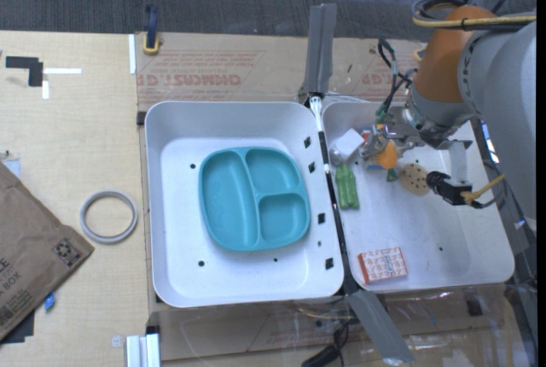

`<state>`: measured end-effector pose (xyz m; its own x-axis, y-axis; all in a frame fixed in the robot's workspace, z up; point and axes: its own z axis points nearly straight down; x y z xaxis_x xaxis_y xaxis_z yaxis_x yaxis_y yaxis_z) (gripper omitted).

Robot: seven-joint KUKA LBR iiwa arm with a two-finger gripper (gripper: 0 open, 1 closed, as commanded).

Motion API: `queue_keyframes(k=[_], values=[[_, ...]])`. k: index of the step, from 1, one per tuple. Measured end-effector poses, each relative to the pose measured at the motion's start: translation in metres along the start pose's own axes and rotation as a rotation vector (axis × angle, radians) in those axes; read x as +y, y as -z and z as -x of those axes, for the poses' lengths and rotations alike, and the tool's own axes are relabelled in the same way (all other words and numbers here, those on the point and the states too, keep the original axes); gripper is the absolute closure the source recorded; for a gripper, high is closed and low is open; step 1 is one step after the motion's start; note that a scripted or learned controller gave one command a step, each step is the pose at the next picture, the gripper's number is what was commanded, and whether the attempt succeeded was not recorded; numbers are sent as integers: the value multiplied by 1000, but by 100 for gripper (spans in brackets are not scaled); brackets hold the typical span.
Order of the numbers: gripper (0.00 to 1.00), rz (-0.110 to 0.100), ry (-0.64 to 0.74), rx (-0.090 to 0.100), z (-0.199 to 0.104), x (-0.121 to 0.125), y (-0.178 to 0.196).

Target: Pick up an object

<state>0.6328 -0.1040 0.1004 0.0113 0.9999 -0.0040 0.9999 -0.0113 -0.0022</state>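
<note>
Tool (378, 145): low over the far left part of the right bin (431, 229), hanging from the grey arm (499, 75) with its orange band. How far open it is cannot be told from this slant, nor whether it has hold of anything.
Orange piece (386, 155): just beside the tool, on its near side. Whether the two touch cannot be told. It is small and rounded, with no clear long axis.
White block (345, 143): just to the tool's left, against the wall shared by the two bins, lying tilted.
Tan disc (415, 178): near the tool, to its right and nearer the camera. It lies flat and is dotted with holes.
Green bar (347, 187): near the tool, on its near left side. Its long axis runs along the shared wall, from far to near, close beside that wall.
Red-and-white packet (381, 265): well apart from the tool, at the bin's near edge. It lies flat, with its long axis running left to right, slightly tilted.
Left bin (171, 186): beyond the shared wall to the tool's left.
Teal plate (254, 199): in the middle of the left bin, with three compartments, well apart from the tool.
Tape ring (108, 214): far to the left on the desk (68, 126), outside both bins.
Cardboard box (26, 246): farthest left, at the desk's near corner.
</note>
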Motion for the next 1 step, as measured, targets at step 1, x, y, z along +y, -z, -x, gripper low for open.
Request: queue_keyframes(k=[1], values=[[100, 1, -81, 2, -76, 9, 115]])
